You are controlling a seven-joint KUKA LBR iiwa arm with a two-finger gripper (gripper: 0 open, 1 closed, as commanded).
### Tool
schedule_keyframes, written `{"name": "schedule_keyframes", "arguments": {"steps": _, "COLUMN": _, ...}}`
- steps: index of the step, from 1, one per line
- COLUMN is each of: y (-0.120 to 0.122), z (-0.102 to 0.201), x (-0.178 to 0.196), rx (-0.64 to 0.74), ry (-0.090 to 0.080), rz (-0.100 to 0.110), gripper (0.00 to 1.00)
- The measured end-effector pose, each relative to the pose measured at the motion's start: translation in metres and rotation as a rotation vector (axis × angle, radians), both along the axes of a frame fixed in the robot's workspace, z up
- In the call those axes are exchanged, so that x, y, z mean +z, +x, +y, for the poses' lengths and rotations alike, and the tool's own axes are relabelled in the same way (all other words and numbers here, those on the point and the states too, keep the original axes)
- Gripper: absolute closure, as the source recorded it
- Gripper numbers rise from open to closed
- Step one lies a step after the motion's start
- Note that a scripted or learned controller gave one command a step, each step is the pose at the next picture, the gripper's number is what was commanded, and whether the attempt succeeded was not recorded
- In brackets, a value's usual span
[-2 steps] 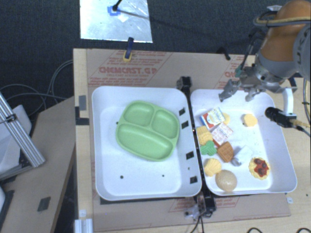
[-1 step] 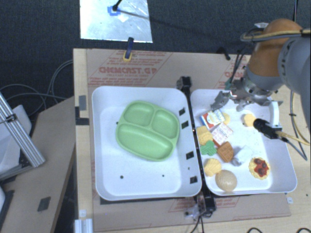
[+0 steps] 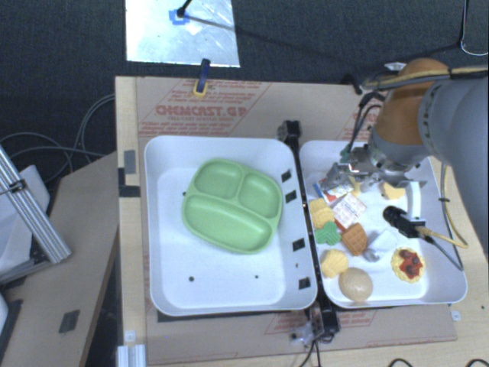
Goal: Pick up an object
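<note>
- The arm (image 3: 451, 121) reaches in from the right, and its gripper (image 3: 340, 176) hangs low over the far-left part of the right bin (image 3: 439, 285). From where I stand it sits right above the heap of toy food, which suits a downward pick.
- I cannot tell whether the gripper is open or closed, because the wrist and its fittings hide that part. Nothing shows that it is holding anything.
- The likeliest thing to pick, I judge, is the red-and-white packet (image 3: 348, 206). It lies flat on the bin floor just to the near side of the gripper, in the left half of the right bin.
- The packet's long axis appears to run on a slant from far-left to near-right, though it is small and I would not swear to the angle. It is flat, so a grasp across its short side, at the edges, looks the most sensible.
- The other pieces crowd against it: a yellow piece (image 3: 321, 214) and a green piece (image 3: 328, 234) to its left, and an orange waffle piece (image 3: 354, 240) touching or nearly touching it on the near side. A closing gripper could catch one of these neighbours instead.
- Nearer me lie a round beige piece (image 3: 355, 284) and a small pizza piece (image 3: 407, 264), each with more room around it.
- The left bin (image 3: 176, 285) holds a green divided plate (image 3: 233, 205), lying flat and well apart from the gripper.
- Both bins sit side by side on the desk (image 3: 199, 109).
</note>
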State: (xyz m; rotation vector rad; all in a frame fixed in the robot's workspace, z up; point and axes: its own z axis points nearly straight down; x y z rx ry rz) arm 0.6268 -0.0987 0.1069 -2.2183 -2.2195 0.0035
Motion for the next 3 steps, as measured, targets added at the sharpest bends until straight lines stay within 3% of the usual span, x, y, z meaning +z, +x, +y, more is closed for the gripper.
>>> {"name": "schedule_keyframes", "arguments": {"steps": 1, "y": 0.003, "z": 0.001, "x": -0.018, "rx": 0.001, "ry": 0.002, "rz": -0.01, "gripper": 0.0}}
{"name": "schedule_keyframes", "arguments": {"steps": 2, "y": 0.006, "z": 0.0, "x": -0.003, "rx": 0.0, "ry": -0.001, "rz": -0.019, "gripper": 1.0}}
{"name": "schedule_keyframes", "arguments": {"steps": 3, "y": 0.017, "z": -0.004, "x": 0.052, "rx": 0.004, "ry": -0.002, "rz": -0.011, "gripper": 1.0}}
